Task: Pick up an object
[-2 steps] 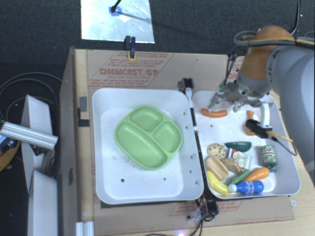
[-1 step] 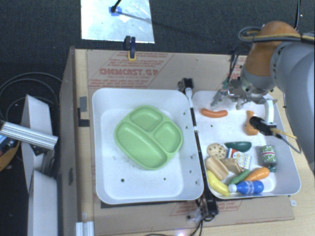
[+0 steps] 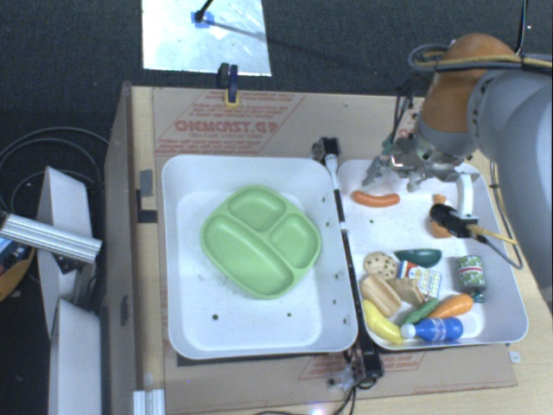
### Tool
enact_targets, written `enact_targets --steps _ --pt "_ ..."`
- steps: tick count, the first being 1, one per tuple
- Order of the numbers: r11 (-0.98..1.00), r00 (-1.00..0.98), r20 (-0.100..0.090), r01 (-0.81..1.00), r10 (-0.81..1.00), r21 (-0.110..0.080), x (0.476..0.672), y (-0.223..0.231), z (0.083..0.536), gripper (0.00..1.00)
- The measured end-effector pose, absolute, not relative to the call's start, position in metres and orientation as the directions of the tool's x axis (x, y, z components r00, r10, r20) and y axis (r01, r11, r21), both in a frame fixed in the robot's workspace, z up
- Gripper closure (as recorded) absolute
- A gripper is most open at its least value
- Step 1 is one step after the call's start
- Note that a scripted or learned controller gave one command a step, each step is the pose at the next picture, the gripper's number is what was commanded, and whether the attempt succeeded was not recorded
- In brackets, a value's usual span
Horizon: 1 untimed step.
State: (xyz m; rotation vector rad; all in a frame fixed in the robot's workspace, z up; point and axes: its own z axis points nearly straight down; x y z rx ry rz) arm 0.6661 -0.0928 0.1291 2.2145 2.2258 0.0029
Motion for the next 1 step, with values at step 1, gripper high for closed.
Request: enact_targets --steps 1 --pt "-0.003 0.003 -0.002 1.0 1.0 -0.002 0.6442 -0.143 0.0821 0.0"
